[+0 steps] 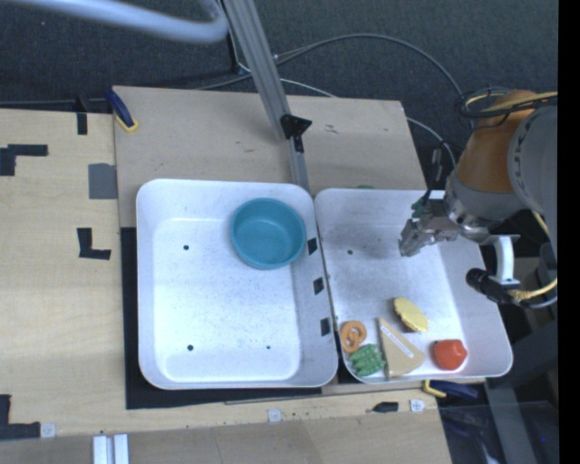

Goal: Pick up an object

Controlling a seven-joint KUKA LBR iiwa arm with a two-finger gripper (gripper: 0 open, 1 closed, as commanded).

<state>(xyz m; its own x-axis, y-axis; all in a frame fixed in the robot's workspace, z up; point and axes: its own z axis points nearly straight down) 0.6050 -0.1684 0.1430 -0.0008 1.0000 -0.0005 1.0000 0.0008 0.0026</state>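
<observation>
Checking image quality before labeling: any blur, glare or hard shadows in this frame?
Camera view: soft and low in detail overall. The gripper and the small items at the near end of the right bin are fuzzy, and a pale bar across the top left is badly blurred. Lighting is even, no hard shadows. The left bin is bright but its speckles still show. The blue bowl reads clearly.

A pale wooden worktop (208, 145) is sitting on dark grey carpeted floor (381, 27), black tape marks (86, 243) dotting its left edge. A slanted metal pole (267, 77) is crossing the far edge, and black cables (362, 45) are trailing over the carpet behind it. Even light is falling across the wood.
</observation>
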